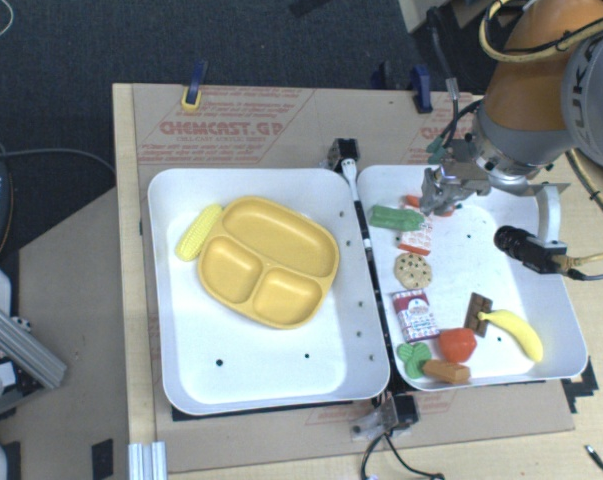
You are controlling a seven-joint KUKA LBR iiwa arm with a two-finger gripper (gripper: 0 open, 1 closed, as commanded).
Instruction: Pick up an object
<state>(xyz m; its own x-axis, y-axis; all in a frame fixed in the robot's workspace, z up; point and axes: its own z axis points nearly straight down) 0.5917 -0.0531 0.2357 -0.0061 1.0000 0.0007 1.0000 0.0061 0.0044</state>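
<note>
Landmark: the cookie (413, 270), lying near the middle of the right bin (556, 313).
Nearest edge of that bin: a hot dog (446, 372) and a green leafy piece (413, 354) lie well below the cookie in the picture, with a tomato (458, 344) just above the hot dog.
Right of those: a banana (516, 332) with a small brown block (477, 313) touching its stem end, both lower right of the cookie.
Just below the cookie: a red and white carton (416, 317).
Just above the cookie: a small white card (417, 240), then a green vegetable (395, 218).
Gripper (438, 200): above and slightly right of the cookie, just beside the green vegetable's right end, over a small orange-red piece (412, 203).
Gripper state: cannot be told; nothing is seen held.
Arm: enters from the upper right, orange band (541, 63) above the wrist, wrist pointing down into the bin's far part.
Left of the cookie: the left bin (181, 348) holds a yellow divided plate (266, 260) and a corn cob (199, 231).
Hard to make out: the orange-red piece is partly hidden by the gripper.
</note>
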